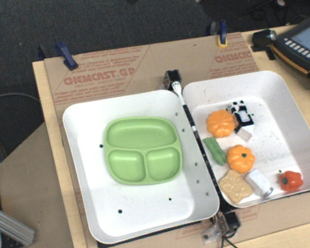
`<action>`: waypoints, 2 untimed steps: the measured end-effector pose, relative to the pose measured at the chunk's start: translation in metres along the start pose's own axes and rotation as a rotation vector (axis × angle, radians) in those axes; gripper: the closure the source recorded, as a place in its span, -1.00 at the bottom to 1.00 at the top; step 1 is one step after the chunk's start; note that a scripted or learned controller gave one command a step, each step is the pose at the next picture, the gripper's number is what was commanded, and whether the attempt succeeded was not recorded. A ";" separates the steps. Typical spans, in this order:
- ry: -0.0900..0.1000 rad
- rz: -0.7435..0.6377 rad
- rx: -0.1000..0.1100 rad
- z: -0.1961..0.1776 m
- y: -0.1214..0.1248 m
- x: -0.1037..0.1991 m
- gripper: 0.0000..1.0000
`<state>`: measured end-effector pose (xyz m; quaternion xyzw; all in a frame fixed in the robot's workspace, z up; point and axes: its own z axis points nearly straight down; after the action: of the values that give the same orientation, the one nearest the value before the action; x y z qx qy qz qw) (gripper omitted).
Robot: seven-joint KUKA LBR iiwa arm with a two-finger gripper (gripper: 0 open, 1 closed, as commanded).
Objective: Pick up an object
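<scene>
**Two white bins on a cardboard-topped bench, seen from above**

We look down on a bench covered by a brown cardboard sheet [104, 70] printed with red lettering and clamped at its far edge. Dark carpet [3, 40] lies beyond it. The left bin [97, 219] holds a green divided plate [143, 150]. The right bin [308, 135] holds the objects to pick. Two orange pumpkins [221, 123] [241, 158] lie near the shared wall, with a green pod [214, 150] between them. A tan cracker [235, 186], a white cylinder [259, 183] and a red pepper [291, 180] line the near side.

A small black-and-white toy [239, 112] is too small to identify. A screen device [307, 46] is cut off at the right. We cannot tell whether the gripper is released or clenched.
</scene>
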<state>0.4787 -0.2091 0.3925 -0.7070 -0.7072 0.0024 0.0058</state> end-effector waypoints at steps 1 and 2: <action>-0.001 -0.002 -0.004 0.074 0.001 0.028 1.00; -0.004 0.005 -0.005 0.142 0.001 -0.018 1.00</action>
<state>0.4780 -0.2261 0.2503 -0.7086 -0.7056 0.0017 0.0026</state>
